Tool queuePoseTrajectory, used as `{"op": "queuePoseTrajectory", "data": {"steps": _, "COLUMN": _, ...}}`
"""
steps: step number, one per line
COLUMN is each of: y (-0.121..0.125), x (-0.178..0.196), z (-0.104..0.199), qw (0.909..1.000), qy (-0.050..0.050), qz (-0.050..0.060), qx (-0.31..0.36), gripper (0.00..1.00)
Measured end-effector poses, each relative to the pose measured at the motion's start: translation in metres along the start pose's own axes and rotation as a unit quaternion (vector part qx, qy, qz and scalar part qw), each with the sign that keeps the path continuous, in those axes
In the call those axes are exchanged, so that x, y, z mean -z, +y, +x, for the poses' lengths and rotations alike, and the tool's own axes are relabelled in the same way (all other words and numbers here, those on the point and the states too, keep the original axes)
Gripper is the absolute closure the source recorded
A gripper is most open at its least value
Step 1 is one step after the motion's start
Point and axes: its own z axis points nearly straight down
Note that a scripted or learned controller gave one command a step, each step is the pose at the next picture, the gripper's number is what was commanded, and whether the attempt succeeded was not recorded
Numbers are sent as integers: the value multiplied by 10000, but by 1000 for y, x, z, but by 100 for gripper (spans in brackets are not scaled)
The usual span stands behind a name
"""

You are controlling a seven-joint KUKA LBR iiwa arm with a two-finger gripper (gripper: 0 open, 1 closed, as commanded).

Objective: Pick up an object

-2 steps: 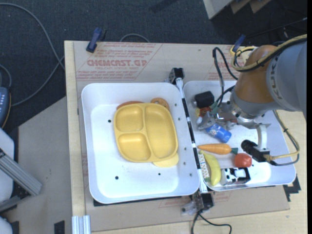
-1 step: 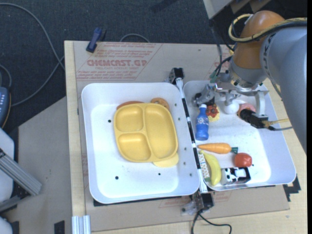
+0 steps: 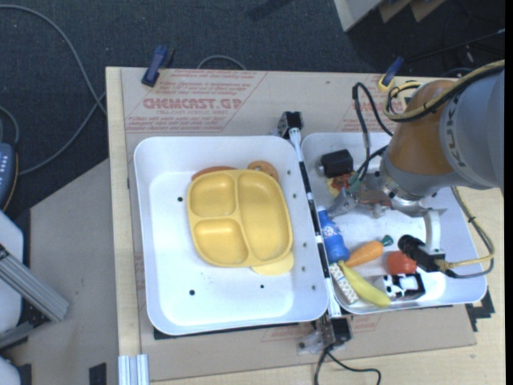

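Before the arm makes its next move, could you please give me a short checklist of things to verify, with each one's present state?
1. The gripper hangs over the right bin: ok.
2. The gripper is holding something: cannot tell.
3. Targets present, carrot, banana and blue bottle in the right bin: ok.
4. The carrot lies free of neighbours: not ok, it seems to rest against the blue bottle.
5. The yellow divided plate lies flat in the left bin: ok.

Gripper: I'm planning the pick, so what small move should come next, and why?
Probably ease toward the orange carrot and lower: the gripper hangs over the right bin with nothing visibly held, and the carrot lies close by, uncovered.
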Motion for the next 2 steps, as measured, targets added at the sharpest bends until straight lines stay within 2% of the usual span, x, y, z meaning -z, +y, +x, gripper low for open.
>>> {"op": "queuePoseTrajectory", "data": {"steps": 1, "y": 76, "x": -2, "z": -12, "qw": 9999, "qy": 17, "qz": 98, "qx": 19, "gripper": 0}}
{"op": "queuePoseTrajectory", "data": {"steps": 2, "y": 85, "x": -4, "z": 0, "qw": 9998, "qy": -13, "qz": 181, "qx": 12, "gripper": 0}}
